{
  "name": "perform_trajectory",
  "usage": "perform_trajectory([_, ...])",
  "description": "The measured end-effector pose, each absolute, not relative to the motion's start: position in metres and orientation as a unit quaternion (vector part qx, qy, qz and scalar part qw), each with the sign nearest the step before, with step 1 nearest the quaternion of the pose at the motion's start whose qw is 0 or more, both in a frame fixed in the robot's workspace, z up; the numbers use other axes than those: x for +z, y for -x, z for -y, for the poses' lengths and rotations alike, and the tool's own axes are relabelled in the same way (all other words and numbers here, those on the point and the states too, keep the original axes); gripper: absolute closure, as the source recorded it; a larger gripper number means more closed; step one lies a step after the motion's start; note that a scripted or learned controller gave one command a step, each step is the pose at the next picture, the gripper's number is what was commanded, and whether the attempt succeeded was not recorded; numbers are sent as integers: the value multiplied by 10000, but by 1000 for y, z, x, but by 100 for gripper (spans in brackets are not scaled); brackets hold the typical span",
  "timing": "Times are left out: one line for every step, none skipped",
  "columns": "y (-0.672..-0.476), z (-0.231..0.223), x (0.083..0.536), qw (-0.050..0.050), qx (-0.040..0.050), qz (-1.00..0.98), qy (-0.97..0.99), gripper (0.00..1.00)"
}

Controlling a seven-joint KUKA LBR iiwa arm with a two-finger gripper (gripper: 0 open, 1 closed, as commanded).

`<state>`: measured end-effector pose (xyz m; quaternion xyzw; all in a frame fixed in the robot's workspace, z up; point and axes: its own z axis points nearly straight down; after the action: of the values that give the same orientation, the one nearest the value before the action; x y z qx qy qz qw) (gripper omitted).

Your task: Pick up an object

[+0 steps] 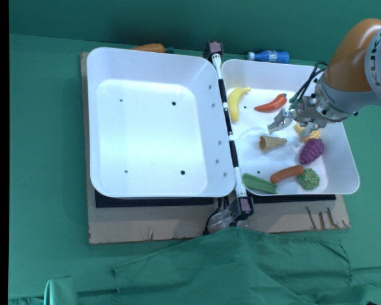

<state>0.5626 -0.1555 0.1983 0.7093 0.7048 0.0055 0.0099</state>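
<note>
Plastic ice-cream cone [272,142], judged light, rigid and slick, lies just below the gripper [280,121], jaws parted and empty; grip advised across its wider end.

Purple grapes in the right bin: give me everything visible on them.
The purple grapes are a toy bunch, plastic-looking, with a bumpy clustered surface, wider at the top and tapering toward the lower left. They lie flat on the floor of the right bin, near its right wall. A small yellow item sits just above them, close or touching; I cannot tell which. The green broccoli-like piece lies below, apart. The gripper hovers up-left, not on them.
</note>
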Motion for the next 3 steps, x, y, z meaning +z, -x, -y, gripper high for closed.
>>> perform_trajectory([-564,157,211,138,65,-7037,-7104,100])
perform_trajectory([-564,157,210,131,62,-7036,-7104,0])
perform_trajectory([-501,135,202,-16,-12,-7052,-7090,0])
